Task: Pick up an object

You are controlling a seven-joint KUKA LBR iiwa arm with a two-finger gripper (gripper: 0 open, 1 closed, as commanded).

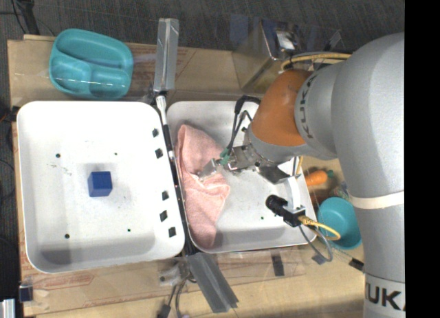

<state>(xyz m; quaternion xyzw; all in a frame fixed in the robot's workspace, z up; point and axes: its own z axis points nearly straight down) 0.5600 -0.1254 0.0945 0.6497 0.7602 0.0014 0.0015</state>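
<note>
From my remote station I see the grey arm with its orange wrist band (282, 114) reaching in from the right, over the right-hand shallow white plastic bin (240, 237). The two-finger gripper (214, 166) sits low at the left-centre of that bin, directly at the crumpled pink cloth towel (199, 200).

Gripper state: the fingertips are down in the folds of the towel, with a raised bit of pink fabric bunched at them. I cannot tell from this angle whether the fingers are spread or pressed together, nor whether fabric is actually pinched between them.

Towel position: it lies along the left wall of the right bin, running from near the upper-left corner down toward the lower-left corner, narrowing at the lower end.

Left-hand shallow white plastic bin (41, 172): a small blue cube (100, 183) rests on the floor, slightly left of centre and apart from the walls.

Outside the bins: a teal moulded plastic tray with compartments (91, 63) lies on the bench above the left bin. At the right edge of the right bin I see a teal round cup (342, 220) and, just above it, an orange object (316, 177), both partly hidden by the arm. A black cable fitting (280, 207) hangs from the arm over the right bin's lower right area.
</note>
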